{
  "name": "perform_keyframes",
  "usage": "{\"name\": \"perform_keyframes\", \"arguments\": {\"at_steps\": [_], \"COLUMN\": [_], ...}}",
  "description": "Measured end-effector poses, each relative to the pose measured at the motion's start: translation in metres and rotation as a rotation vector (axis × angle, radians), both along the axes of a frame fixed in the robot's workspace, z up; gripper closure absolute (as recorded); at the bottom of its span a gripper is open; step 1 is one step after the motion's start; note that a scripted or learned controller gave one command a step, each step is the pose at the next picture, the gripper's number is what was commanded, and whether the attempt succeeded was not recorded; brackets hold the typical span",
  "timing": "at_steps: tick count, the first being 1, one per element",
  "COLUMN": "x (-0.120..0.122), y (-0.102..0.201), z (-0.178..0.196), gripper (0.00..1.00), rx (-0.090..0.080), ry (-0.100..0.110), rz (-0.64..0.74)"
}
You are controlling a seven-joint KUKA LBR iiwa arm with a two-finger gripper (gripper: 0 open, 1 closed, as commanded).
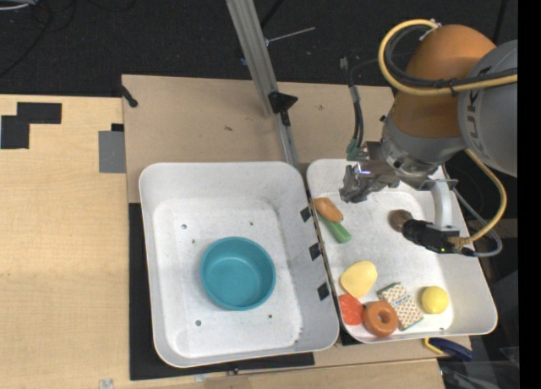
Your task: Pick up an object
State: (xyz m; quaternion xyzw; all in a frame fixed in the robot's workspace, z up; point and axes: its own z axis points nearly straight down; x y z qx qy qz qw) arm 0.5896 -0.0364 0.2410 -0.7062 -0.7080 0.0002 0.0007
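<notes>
The gripper [359, 186] hangs just above and to the right of the toy carrot [328, 209]. It sits close to the carrot but apart from it, with nothing visibly caught in it. From this slanted view it cannot be told whether the claw is spread wide or drawn narrow. The carrot lies on the floor of the right bin [376, 239], hard against that bin's left wall, with its orange body toward the far side and its green top pointing toward the near side. Right of the carrot, past the gripper, a small brown object [399, 219] rests near the middle of the same bin; what it is cannot be made out. Below the carrot and slightly right lies a pale yellow rounded piece [358, 278], and further below that a red piece [349, 307] touches an orange-brown doughnut [370, 320]. A checkered wafer [404, 304] leans against the doughnut's right side, and a yellow ball [434, 299] sits beyond it, well apart from the carrot. Left of the carrot, across the wall, a teal bowl [238, 272] stands upright in the left bin [169, 201]. Above the carrot, a slanted aluminium bar [254, 49] runs away across the bench. The arm [439, 66] shows its orange band up and to the right of the carrot.
</notes>
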Motion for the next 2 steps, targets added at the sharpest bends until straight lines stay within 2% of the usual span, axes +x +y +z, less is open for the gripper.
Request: {"name": "perform_keyframes", "arguments": {"at_steps": [2], "x": [-0.030], "y": [0.109], "z": [0.008], "gripper": [1.00], "rx": [0.000], "ry": [-0.001], "rz": [0.001]}}
